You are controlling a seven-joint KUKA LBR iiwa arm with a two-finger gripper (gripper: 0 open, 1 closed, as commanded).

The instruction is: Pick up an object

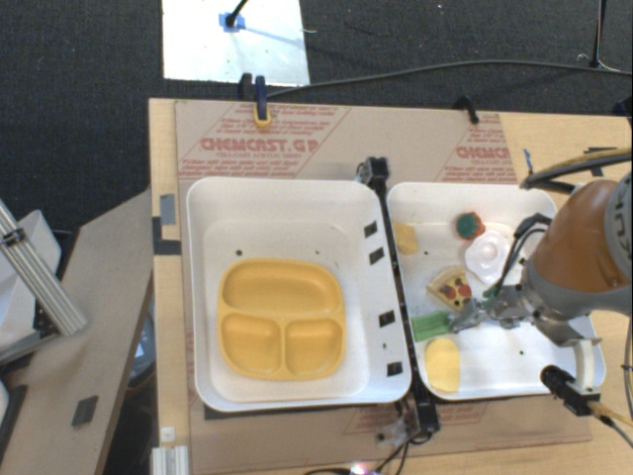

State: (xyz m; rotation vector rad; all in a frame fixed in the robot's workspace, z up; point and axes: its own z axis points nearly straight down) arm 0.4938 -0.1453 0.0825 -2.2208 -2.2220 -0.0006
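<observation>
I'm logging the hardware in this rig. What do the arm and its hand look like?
The arm is bulky and rounded, with a wide orange band above a grey wrist section. Dark cables loop along its upper side. The hand at its end is small, metallic grey and dark, much slimmer than the arm. A black fitting sticks out below the wrist. No lettering or markings can be made out on it.

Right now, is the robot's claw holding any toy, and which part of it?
It cannot be told: the claw sits low in the right white bin, beside the flat green piece.
</observation>
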